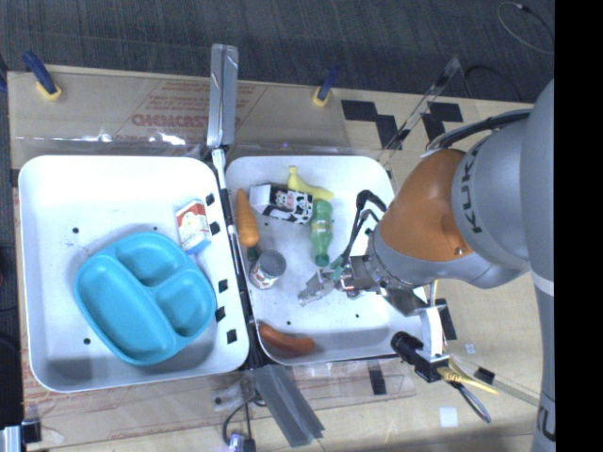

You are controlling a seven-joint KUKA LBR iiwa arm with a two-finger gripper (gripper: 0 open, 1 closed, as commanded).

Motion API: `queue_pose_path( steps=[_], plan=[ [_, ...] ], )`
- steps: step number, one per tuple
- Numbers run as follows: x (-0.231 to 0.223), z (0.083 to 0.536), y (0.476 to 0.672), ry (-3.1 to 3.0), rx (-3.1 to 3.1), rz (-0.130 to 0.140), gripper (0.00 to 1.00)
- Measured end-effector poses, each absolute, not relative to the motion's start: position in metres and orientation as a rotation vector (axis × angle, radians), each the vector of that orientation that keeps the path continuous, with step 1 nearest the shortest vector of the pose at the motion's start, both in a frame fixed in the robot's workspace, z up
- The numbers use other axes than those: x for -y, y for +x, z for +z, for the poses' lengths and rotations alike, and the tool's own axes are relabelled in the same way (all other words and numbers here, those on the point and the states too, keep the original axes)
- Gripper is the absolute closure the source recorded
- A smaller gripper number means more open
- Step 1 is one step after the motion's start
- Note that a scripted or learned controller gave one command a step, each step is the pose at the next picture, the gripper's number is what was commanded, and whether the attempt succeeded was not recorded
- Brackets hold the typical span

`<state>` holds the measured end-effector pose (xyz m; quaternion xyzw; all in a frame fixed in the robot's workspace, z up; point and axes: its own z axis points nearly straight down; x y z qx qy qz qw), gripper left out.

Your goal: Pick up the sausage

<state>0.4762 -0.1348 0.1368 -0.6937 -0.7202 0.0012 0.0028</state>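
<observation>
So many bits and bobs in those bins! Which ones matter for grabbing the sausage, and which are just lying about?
For the job:
sausage
end effector

Lying about:
carrot
green bottle
banana
small can
blue plate
carton

We see arm [513,205] — thick grey casing, smooth and rounded, matte finish. Dark raised letters on grey link, beside orange part. Orange band [424,217] above wrist — glossy, bulging like dome, soft highlight on top. Black cable [363,217] loops off band's edge toward wrist. Below band we note wrist block of grey and silver metal, small dark fittings, details blurred. Gripper [318,288] — slim metal pieces, pale grey, thin against white bin.
</observation>
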Motion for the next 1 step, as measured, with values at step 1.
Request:
queue_pose_path(
  steps=[1],
  plan=[
    [0.1350,0.1208,0.4759,-2.138,2.292,0.005,0.00]
  ],
)
